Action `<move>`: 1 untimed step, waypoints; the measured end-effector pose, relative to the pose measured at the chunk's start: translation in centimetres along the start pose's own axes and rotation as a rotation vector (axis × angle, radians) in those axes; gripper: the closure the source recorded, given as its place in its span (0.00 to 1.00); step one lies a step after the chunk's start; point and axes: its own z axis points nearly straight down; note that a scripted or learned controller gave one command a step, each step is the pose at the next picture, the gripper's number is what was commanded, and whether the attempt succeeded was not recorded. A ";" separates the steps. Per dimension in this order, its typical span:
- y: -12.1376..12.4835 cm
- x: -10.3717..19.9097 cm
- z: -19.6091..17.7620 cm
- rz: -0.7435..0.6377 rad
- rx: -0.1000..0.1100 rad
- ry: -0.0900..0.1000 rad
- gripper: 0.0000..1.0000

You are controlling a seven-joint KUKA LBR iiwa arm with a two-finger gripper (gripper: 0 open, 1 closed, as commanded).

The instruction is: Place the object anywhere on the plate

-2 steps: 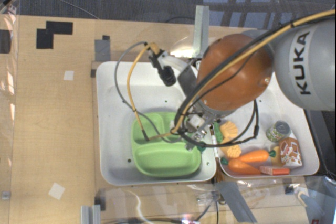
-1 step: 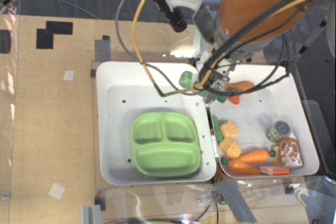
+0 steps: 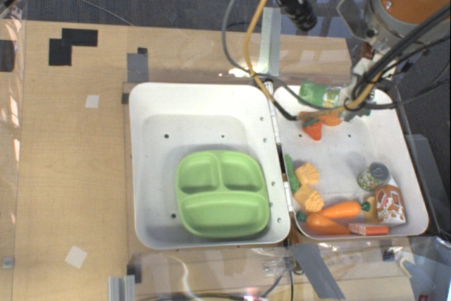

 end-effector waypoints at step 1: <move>0.3 -3.1 8.1 -0.123 0.001 -0.007 1.00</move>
